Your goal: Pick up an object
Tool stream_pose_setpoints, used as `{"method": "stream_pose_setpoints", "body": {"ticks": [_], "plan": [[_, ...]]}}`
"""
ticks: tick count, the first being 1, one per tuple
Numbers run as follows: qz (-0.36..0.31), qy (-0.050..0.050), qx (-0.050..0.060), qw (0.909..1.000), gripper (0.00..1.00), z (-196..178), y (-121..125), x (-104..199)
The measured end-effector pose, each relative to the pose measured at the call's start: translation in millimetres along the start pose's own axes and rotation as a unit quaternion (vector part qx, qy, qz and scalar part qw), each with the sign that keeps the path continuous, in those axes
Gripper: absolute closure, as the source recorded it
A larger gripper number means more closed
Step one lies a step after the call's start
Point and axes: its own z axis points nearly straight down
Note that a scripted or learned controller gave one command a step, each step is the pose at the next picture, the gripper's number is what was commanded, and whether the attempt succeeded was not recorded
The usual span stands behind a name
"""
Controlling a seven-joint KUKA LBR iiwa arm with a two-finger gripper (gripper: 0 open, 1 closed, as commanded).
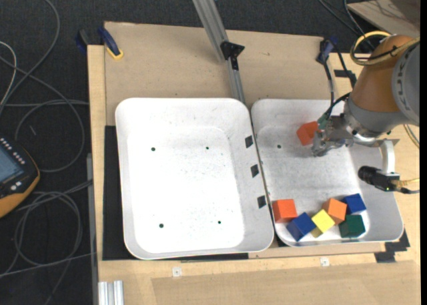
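Resting at the near edge of the right bin are six blocks: orange block, blue block, yellow block, a second orange block, green block and a second blue block. Farther back, the end effector sits low beside a red-orange block; its grip state cannot be determined. The left bin lies alongside on the counter.

1. Ref = right bin. Its mid floor is bare, open from above.
2. Front edge of right bin crowded: orange block, blue block, yellow block, a 2nd orange block, a 2nd blue block, green block, packed tight w/ little gap.
3. Back part of right bin: gripper low, orange cube touching its left side.
4. Left bin, left of right bin: floor bare.
5. Metal pole slants up behind right bin's back-left corner.
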Motion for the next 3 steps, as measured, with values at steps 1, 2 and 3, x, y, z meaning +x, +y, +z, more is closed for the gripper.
{"method": "stream_pose_setpoints", "body": {"ticks": [1,2,3], "plan": [[0.000,-0.001,-0.002,1.0000,1.00,-45.6,-1.2,-5.4],[-0.001,-0.001,-0.003,1.0000,1.00,-91.3,5.8,-3.0],[-0.001,-0.002,-0.003,1.0000,1.00,-140.0,7.6,-3.0]]}}
